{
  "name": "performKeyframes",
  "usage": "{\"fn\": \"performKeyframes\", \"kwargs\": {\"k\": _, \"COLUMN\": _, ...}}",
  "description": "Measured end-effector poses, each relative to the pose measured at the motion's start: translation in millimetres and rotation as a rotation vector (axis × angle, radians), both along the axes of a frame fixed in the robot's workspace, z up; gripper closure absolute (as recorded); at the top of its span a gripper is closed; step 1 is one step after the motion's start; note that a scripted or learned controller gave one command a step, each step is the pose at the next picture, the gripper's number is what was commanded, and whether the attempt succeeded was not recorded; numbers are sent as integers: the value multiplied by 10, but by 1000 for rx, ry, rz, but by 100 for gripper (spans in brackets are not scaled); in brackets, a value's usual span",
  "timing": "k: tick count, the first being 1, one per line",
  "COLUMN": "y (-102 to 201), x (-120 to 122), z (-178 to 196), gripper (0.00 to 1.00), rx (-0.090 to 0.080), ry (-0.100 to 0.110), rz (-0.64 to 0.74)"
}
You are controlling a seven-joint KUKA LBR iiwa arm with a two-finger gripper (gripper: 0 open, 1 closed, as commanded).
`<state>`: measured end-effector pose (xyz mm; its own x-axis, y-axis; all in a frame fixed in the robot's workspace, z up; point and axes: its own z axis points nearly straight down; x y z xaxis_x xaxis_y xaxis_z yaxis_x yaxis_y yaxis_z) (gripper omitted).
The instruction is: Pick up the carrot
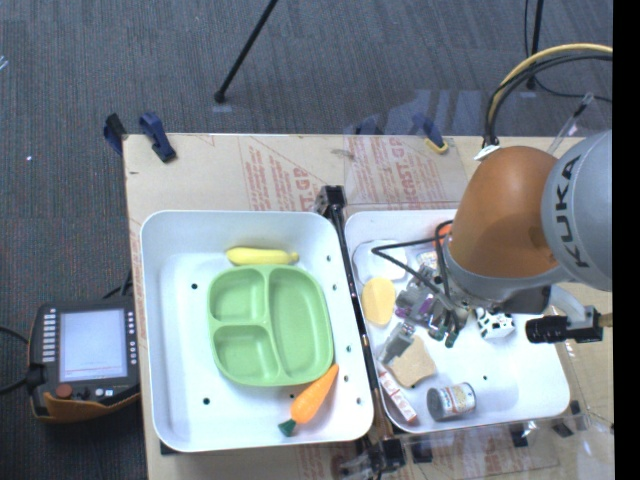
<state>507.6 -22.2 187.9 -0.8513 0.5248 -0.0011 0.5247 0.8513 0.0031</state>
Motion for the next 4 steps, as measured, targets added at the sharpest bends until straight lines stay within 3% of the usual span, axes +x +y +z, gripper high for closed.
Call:
{"fn": "performKeyframes", "kwargs": {"k": 1, "y": 675, "x": -311, "z": -19, "gripper": 0, "rx": -2, "ry": 7, "rz": -62}}
{"fn": "performKeyframes", "kwargs": {"k": 2, "y": 505, "x": -316, "z": 23, "gripper": 0, "rx": -3, "ry": 6, "rz": -337}}
{"fn": "performKeyframes", "kwargs": {"k": 3, "y": 730, "x": -317, "z": 484, "gripper": 0, "rx": -3, "ry": 6, "rz": -698}}
{"fn": "performKeyframes", "kwargs": {"k": 4, "y": 197, "x": -336, "z": -31, "gripper": 0, "rx": -6, "ry": 12, "rz": -1144}}
